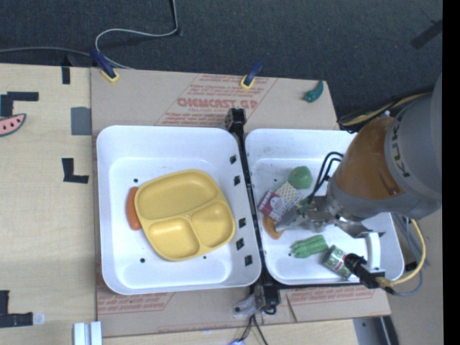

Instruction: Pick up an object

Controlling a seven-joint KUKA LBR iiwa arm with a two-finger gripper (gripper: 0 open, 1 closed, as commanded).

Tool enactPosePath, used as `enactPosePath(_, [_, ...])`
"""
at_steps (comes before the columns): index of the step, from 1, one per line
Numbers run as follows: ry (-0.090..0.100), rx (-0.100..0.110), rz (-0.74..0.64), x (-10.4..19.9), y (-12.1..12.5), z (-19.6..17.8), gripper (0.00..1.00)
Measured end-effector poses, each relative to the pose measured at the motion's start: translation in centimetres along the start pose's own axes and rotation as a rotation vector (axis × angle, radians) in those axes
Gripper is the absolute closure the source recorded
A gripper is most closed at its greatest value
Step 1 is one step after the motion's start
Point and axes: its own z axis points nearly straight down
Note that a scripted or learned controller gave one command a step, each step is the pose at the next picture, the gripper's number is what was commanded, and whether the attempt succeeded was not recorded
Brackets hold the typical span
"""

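The right bin point(287, 141) holds a green ball-like object point(300, 176), a pink and grey packet point(277, 201), an orange piece point(269, 228) at its left wall, a green bumpy toy point(308, 246) and a small green can point(335, 259). My gripper point(310, 210) hangs low in this bin, just right of the packet and above the green toy. The arm's wrist covers the fingers, so what lies between them is hidden. The left bin point(115, 192) holds a yellow divided plate point(185, 213) with an orange object point(132, 208) tucked under its left edge.
The grey and orange arm point(381, 167) covers the right bin's right side. A black divider clip point(235, 118) sits between the bins. Cardboard point(215, 99) lies under both bins, with yellow clamps point(108, 70) and a teal object point(313, 92) at its back edge.
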Motion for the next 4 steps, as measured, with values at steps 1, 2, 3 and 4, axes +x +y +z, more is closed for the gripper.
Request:
enactPosePath(1, [-0.006, 0.002, 0.002, 0.0, 8.6, 1.1, 0.0])
enactPosePath(2, [-0.001, -0.002, 0.0, 0.3, 8.8, -0.1, 1.0])
enactPosePath(3, [-0.001, 0.002, 0.0, 0.2, 8.7, 0.1, 0.0])
enactPosePath(4, [0.0, 0.002, -0.001, 0.3, 8.7, -0.9, 1.0])
